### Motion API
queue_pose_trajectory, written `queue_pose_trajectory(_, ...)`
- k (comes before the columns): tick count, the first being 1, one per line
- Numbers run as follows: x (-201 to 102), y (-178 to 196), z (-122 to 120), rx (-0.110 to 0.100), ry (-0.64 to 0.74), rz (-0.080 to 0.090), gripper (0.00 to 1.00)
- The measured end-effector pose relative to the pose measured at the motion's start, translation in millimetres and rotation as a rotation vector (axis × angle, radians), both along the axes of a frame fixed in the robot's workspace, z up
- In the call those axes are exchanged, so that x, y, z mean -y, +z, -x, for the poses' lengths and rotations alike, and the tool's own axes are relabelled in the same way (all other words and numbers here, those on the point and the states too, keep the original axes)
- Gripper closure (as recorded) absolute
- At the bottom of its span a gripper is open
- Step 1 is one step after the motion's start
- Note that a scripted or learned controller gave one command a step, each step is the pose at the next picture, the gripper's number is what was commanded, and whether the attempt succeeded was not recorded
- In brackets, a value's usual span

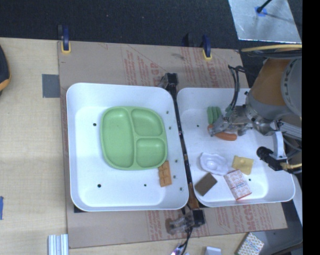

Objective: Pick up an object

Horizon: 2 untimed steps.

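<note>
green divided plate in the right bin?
No: the green divided plate lies in the left bin, while the right bin holds the smaller items under the gripper.

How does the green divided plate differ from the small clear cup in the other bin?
The green divided plate lies in the left bin; the clear cup lies in the right bin. The plate is much larger and opaque green; the cup is small and see-through. The plate has three compartments; the cup looks crumpled. Neither is at the gripper.
</note>
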<state>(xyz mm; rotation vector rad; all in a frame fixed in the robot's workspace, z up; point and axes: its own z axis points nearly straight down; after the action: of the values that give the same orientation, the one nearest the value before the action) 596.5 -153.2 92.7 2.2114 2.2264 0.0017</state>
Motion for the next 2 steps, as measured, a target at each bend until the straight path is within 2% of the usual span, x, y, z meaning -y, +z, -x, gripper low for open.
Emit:
queue_pose_trajectory(1, 40.8, -0.2, -60.8, -0.014, 0.000, -0.008, 0.00)
queue_pose_trajectory(2, 59.8, 94.6, -38.0, 0.001, -0.005, 0.001, 0.00)
